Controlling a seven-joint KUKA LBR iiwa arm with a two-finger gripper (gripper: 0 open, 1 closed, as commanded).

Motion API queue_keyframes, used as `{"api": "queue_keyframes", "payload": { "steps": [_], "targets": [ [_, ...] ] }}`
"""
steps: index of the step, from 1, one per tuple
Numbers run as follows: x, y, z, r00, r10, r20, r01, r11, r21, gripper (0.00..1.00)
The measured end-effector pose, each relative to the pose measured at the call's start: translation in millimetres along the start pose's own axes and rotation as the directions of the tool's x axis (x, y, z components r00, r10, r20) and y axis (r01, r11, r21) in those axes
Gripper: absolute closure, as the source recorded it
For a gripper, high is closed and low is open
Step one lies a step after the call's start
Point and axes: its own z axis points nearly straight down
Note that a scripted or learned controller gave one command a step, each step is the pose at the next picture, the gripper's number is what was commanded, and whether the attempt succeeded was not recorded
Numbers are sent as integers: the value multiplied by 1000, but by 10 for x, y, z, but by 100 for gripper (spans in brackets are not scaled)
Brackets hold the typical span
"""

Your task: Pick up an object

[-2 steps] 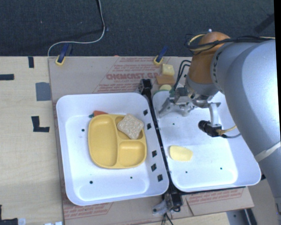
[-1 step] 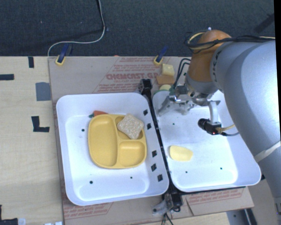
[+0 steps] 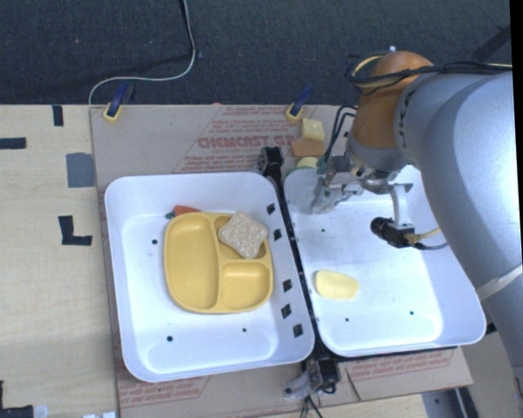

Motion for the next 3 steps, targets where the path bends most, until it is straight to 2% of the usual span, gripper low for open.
{"api": "queue_keyframes", "payload": {
  "steps": [1,2,3],
  "targets": [
    [-3,-2,6,1000,0,1,0,1000,0,0],
    [-53,16,104,1000,2,0,-2,1000,0,0],
    [-45,17,-2,1000,0,0,0,1000,0,100]
  ]
}}
